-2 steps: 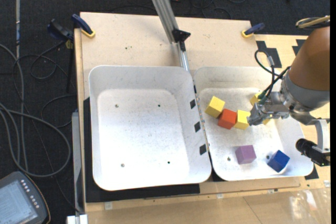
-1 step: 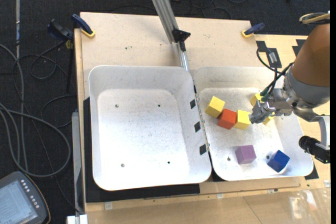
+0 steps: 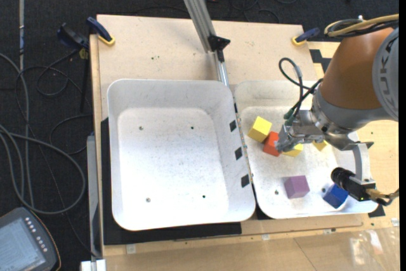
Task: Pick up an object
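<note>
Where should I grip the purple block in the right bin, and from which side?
Take the purple block from straight above, with the fingers closing on two opposite flat side faces. It lies flat and apart from its neighbours: the blue block sits to its right and the orange block further up the bin, so there appears to be room on each side.

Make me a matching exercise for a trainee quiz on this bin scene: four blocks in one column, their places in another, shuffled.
Things:
1. yellow block
2. orange block
3. purple block
4. blue block

Places:
A. at the right bin's near right corner, by a black part of the arm
B. nearest the rim between the two bins, farthest up in the view
C. alone on the bin floor, left of the blue one
D. right beside the gripper

Pairs: 1-B, 2-D, 3-C, 4-A
</note>
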`<move>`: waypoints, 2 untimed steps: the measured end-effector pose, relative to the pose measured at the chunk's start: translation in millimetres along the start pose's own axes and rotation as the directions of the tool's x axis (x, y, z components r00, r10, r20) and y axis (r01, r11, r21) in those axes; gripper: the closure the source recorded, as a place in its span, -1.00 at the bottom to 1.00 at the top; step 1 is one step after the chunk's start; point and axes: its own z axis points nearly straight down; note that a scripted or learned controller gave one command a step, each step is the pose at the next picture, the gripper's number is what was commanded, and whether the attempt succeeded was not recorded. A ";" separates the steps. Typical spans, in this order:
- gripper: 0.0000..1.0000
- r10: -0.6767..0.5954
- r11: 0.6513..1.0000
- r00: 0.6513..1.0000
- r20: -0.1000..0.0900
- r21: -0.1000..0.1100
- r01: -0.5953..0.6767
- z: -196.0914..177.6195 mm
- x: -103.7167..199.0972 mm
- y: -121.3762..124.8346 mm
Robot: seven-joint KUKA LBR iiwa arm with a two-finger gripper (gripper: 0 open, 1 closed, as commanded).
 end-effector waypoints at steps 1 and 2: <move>1.00 0.001 1.000 1.000 0.000 0.000 -0.001 7.6 54.1 9.9; 1.00 -0.001 1.000 1.000 -0.001 -0.001 0.001 4.0 117.9 14.3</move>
